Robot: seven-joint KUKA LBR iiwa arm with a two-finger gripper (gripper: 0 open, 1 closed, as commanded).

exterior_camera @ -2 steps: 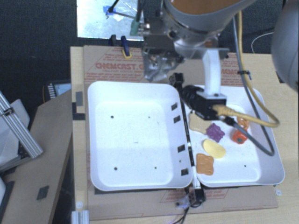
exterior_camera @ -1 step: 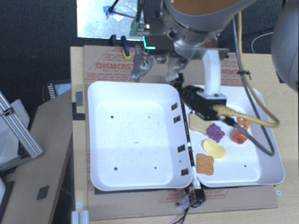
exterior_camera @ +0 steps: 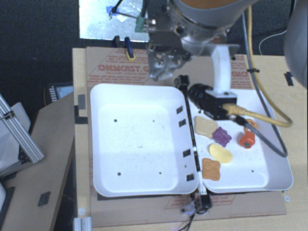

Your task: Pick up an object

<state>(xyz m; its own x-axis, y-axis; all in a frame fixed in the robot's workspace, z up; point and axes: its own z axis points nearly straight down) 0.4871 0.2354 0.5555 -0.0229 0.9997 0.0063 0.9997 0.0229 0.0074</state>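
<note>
A brown bench (exterior_camera: pixel 115 61) bears two white bins; the right bin (exterior_camera: pixel 274 172), lower right of frame, holds a purple piece (exterior_camera: pixel 222 136), yellow piece (exterior_camera: pixel 220 153) and orange carrot (exterior_camera: pixel 247 139). The gripper (exterior_camera: pixel 163 66) hangs at upper centre, grip unreadable; I judge the approach not begun, so next it must travel down-right over one piece.

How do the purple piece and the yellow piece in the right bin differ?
Colour: the purple piece is violet, the yellow piece pale yellow.
Shape: the purple piece looks lumpy and bunched, the yellow piece smooth and oval.
Size: the purple piece covers less area in view than the yellow piece.
Position: the purple piece lies farther up the bin, the yellow piece just below it, nearer the orange block.
Both rest loose in the right bin.
</note>
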